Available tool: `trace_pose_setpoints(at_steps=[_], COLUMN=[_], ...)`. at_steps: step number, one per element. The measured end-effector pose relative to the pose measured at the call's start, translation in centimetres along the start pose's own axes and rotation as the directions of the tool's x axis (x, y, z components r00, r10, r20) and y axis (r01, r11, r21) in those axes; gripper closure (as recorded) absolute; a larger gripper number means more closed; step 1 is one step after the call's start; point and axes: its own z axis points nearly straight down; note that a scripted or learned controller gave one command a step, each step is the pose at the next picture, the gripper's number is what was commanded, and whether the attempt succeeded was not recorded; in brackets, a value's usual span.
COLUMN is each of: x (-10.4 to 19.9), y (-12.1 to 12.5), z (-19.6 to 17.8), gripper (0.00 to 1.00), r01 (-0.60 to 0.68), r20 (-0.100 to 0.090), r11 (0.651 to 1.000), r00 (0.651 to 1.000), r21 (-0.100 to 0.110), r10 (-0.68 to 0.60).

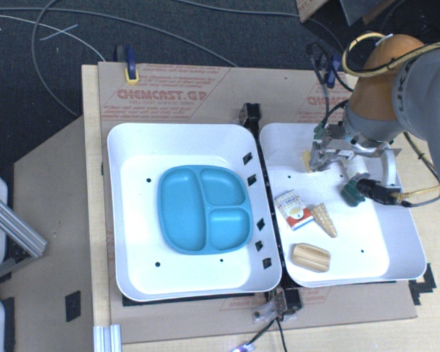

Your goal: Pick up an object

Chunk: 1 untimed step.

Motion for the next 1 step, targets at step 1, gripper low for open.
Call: trace_pose_setpoints(at_steps=[1], x=[-0.16], y=[0.3], z=[-4.28], gripper=[1.0], r01=[0.001], r20=[0.001], r11=[1.0], r00=[1.0], r21=[-0.002], r10=[-0.001])
